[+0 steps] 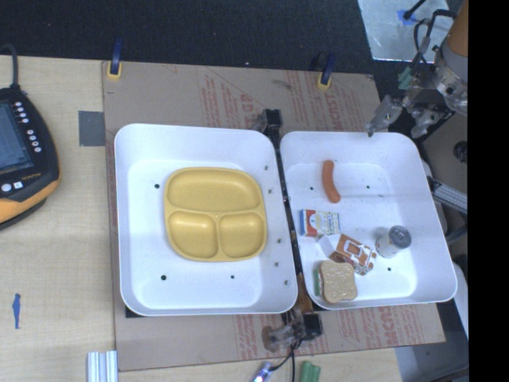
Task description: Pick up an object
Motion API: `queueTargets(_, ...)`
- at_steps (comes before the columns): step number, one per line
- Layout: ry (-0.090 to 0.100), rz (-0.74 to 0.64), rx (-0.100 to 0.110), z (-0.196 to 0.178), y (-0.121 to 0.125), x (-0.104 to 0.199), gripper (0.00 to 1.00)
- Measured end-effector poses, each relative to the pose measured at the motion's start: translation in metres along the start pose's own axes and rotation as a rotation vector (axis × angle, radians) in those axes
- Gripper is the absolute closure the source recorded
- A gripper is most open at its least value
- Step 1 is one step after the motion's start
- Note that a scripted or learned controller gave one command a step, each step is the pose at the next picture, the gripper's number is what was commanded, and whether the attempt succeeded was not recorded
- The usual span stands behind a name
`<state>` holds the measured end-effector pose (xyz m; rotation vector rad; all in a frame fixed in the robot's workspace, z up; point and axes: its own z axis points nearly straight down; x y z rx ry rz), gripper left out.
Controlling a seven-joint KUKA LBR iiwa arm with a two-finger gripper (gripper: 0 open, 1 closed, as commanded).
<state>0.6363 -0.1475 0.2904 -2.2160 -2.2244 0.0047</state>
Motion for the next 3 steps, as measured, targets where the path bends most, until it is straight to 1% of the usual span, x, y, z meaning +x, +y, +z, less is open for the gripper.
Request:
queueTargets(1, 0.000, -0.002, 0.002, 0.100, -0.025, 0.058, 0.00)
queueTargets(2, -0.002, 0.000, 0.002, 0.200, 0.018, 0.026, 0.00)
queueTargets(3, -0.003, -0.001, 0.000, 0.188, 0.019, 0.025, 1.00)
